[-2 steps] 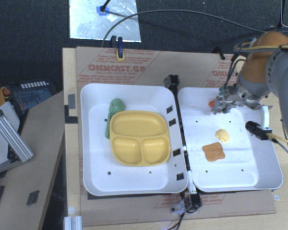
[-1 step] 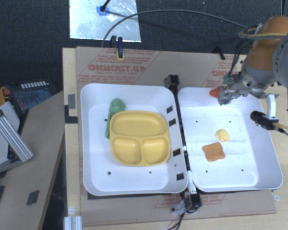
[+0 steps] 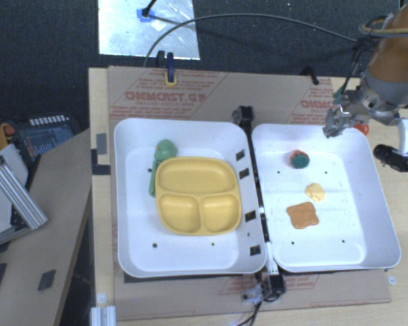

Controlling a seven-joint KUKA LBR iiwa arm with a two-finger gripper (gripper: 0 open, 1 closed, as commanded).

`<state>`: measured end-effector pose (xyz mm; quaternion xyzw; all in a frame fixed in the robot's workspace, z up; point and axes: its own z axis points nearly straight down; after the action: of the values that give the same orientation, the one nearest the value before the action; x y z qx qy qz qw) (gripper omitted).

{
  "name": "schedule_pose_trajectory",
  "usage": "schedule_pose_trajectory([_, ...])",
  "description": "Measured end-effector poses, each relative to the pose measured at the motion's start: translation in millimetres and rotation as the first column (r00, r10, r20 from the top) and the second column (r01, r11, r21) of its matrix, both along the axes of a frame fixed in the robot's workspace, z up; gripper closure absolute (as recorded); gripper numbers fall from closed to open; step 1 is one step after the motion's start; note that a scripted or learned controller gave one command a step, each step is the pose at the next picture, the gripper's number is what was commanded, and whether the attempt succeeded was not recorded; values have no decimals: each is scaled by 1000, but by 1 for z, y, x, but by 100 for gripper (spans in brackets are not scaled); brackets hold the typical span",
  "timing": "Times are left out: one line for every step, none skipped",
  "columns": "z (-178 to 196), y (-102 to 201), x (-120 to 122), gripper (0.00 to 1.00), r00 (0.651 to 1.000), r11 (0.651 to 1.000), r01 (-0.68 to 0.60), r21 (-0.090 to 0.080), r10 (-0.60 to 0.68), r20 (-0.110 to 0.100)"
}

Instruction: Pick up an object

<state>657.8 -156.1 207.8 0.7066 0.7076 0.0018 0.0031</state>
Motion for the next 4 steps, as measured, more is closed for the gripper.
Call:
schedule_pose_trajectory([3, 0, 1, 100, 1000, 1000, -2, 1, 2, -4])
schedule_pose_trajectory([11, 49, -13, 100, 1000, 1000, -7, 3, 7, -5])
schedule_pose_trajectory([8, 100, -9, 100, 1000, 1000, -8, 3, 8, -4])
schedule_pose_trajectory([6, 144, -16, 100, 1000, 1000, -7, 3, 7, -7])
